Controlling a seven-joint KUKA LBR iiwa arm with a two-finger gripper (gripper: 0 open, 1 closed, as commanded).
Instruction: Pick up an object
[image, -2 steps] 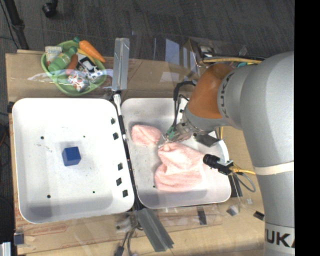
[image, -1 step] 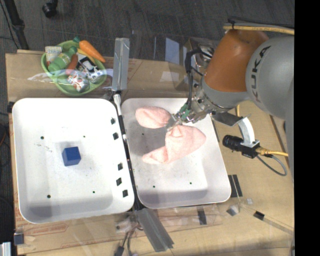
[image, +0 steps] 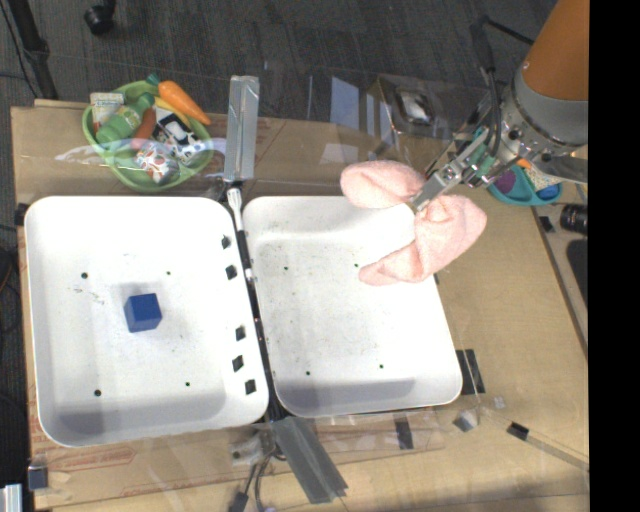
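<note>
A soft pink cloth hangs in the air over the far right corner of the right bin. One lobe bulges to the left and another droops toward the bin's right rim. My gripper comes in from the upper right, and its thin fingers are shut on the middle of the cloth, pinching it where the two lobes meet. A small blue cube lies in the left bin, far from the gripper.
A green bowl full of toy food stands behind the left bin. A blue dish sits on the bench under the arm's wrist at the right. A metal divider rises between the bins at the back.
</note>
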